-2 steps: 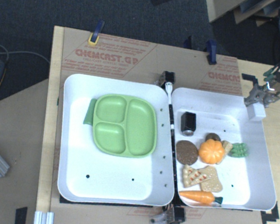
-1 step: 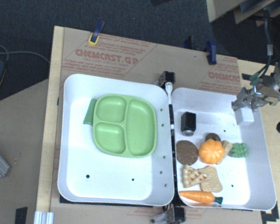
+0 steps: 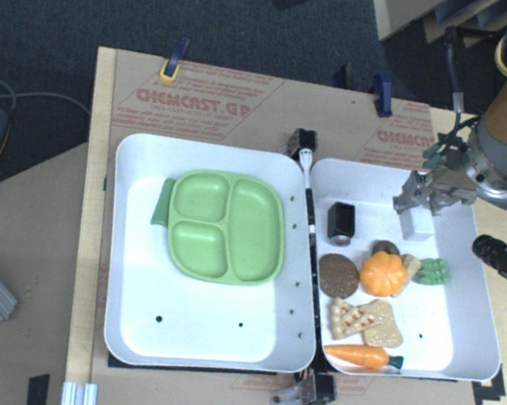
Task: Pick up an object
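Hanging over the upper part of the right bin (image 3: 477, 315), claw (image 3: 419, 212) grey and blurred; how far open, or whether anything is held, impossible to tell. Closest beneath it, toward the camera: small orange pumpkin (image 3: 384, 274), probably light hollow plastic, smooth and rounded, likely to slip unless pinched across its widest part. Just beside that, a green leafy piece (image 3: 430, 270). Level with the claw but further left, a black block (image 3: 341, 221), stiff with flat sides, probably the surest grip. Further down: brown patty (image 3: 338, 276), pizza slice (image 3: 352, 316), and farthest off, carrot (image 3: 359, 356), best taken across mid-length.
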{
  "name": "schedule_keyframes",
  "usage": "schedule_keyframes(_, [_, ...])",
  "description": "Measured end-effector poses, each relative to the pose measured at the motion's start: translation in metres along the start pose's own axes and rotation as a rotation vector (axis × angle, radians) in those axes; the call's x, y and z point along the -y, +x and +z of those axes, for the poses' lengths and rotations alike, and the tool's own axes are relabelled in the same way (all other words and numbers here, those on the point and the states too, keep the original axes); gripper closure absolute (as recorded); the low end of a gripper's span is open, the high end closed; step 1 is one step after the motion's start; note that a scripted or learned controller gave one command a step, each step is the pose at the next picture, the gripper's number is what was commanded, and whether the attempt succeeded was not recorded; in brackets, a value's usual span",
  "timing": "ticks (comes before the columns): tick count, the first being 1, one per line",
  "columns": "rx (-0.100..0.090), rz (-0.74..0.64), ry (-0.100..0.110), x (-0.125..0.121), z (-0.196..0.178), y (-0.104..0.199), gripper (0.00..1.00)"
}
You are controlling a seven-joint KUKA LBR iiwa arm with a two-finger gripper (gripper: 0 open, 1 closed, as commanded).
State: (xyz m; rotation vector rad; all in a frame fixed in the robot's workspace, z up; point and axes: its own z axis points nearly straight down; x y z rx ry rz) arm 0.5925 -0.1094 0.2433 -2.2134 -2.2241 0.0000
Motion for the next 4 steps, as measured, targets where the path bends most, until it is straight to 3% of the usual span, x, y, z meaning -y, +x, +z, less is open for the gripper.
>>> schedule_keyframes(3, [0.001,0.001,0.002,0.069,0.028,0.120,1.00])
schedule_keyframes(4, [0.000,-0.001,0.000,0.097,0.012,0.167,1.00])
